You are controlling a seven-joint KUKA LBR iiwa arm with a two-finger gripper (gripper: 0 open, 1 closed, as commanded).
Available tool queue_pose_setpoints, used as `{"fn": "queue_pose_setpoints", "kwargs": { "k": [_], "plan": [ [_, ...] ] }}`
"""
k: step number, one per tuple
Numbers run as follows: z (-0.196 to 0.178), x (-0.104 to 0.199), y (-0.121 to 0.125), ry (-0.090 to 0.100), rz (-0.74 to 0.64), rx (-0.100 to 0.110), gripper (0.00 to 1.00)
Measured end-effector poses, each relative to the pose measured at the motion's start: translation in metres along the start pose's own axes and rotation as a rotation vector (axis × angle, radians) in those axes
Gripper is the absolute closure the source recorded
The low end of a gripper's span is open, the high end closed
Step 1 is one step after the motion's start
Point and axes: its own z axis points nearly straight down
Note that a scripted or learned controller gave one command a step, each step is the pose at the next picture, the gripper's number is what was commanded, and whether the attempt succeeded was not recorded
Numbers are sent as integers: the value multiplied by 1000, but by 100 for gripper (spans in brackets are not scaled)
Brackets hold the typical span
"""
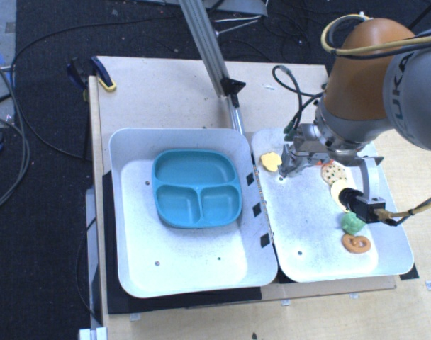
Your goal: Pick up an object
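- Yellow piece (271,162) is my likeliest target in the camera view. It lies in the right bin (322,264), up by the far left corner and close to the wall shared with the left bin (194,278).
- My jaws hang just to the right of that piece, low over the bin floor. I see nothing between them. From this slant I cannot tell whether they are released or clenched.
- First risk: I judge that I am offset to the side of the piece, so closing here would catch only air or clip its edge and flick it against the wall.
- Second risk: the piece sits near the corner, so a descent nearer the wall could strike the rim and spoil the grasp.
- Third risk: the piece looks small and flat, so it may slide out as I squeeze.
- Other candidates lie well apart from my jaws, along the right side: a speckled cookie (334,171), a pale disc (339,189) just below it, a green lump (352,223) and an orange ring (356,244) nearest the front.
- A loose cable (290,94) loops by my wrist and could snag if I twist hard.
- My arm (407,91) reaches in from the right, its orange band (368,41) high above the bin and the wrist bent down toward the corner.
- On the desk (166,91), the left bin carries a blue divided tray (198,188), which I am nowhere near.
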Motion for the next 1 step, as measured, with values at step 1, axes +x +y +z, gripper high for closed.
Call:
{"fn": "queue_pose_setpoints", "kwargs": {
  "k": [1],
  "plan": [
    [15,45,3,-1,2,3,100]
  ]
}}
